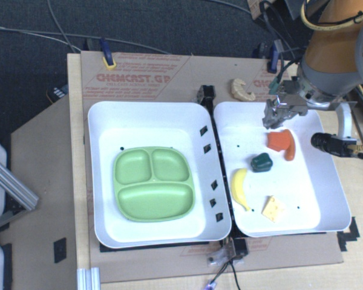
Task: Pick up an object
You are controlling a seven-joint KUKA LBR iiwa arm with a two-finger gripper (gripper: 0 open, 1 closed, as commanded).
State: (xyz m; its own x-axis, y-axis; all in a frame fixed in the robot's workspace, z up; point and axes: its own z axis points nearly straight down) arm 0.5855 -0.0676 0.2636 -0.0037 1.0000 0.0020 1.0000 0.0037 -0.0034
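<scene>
Pincer (277, 118) hovers at the upper part of the right bin (327, 186), just above the orange object (281, 142); whether it is spread or pressed together cannot be told. Nearby lie a dark green piece (262, 162), a banana (239, 189) and a yellow wedge (272, 209). At left, the other bin (103, 162) holds a green divided tray (153, 183).

Right bin (327, 180) back-left corner and right side open; orange piece (282, 142), green block (262, 162) crowd centre.
</scene>
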